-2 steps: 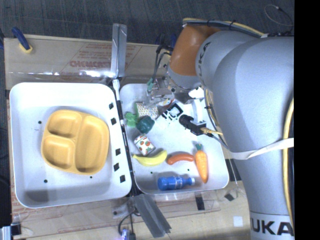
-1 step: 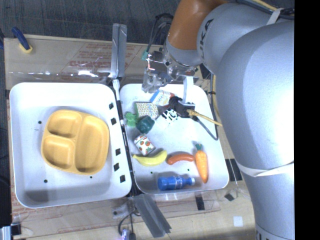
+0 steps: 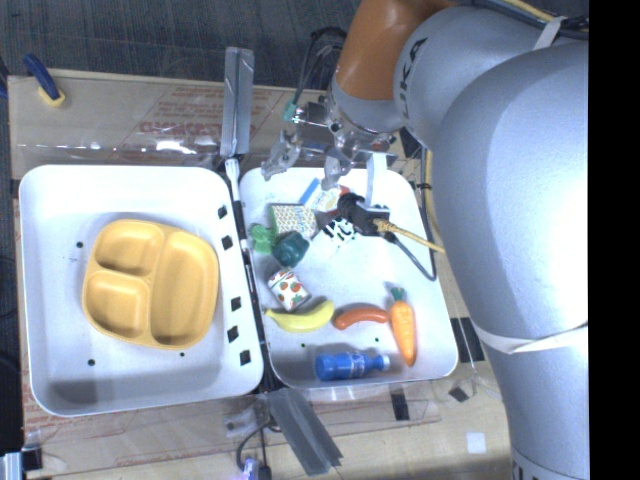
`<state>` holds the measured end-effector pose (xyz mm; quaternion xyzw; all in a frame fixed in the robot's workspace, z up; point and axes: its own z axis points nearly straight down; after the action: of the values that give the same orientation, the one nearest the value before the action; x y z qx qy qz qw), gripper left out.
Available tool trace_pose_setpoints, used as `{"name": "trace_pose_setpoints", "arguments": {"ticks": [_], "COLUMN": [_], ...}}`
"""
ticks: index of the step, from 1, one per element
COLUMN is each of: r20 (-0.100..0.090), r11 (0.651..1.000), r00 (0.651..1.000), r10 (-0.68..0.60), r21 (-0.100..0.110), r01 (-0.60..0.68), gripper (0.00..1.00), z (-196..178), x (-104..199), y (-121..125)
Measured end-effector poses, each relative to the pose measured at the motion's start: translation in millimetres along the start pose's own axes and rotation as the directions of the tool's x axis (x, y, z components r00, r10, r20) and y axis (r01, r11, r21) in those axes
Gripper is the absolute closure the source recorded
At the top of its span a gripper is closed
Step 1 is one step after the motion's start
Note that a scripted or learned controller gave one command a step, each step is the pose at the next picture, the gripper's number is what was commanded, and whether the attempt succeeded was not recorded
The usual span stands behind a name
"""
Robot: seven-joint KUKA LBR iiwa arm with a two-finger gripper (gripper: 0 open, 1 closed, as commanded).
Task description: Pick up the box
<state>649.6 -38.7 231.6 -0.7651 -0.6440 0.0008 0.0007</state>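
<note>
box (image 3: 291, 216), small patterned carton, lies in right bin (image 3: 427, 308) near its back wall, just beside tool (image 3: 328, 188). prob. light, stiff cardboard w/ smooth faces; better take it across narrow sides. tool open or closed: cannot tell.

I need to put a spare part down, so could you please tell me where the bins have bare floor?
Left bin: wide bare floor all round the yellow plate, widest along the near edge. Right bin: one patch by the right wall, beyond the carrot. Its left side, from patterned box to banana, is crowded.
</note>
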Motion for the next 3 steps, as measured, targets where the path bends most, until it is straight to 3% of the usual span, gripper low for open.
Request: {"name": "trace_pose_setpoints", "arguments": {"ticks": [1,2,3], "r20": [-0.001,0.001,0.001], "r11": [0.997,0.997,1.0], "r00": [0.997,0.997,1.0], "r10": [-0.072,-0.083,-0.016], "r21": [0.004,0.003,0.002], "r01": [0.072,0.083,0.016], "gripper": [0.0,0.0,0.0], "z": [19.1,40.9,85.9], "x": [49.2,4.1,-67.8], "y": [-1.9,-38.9,-50.9]}}
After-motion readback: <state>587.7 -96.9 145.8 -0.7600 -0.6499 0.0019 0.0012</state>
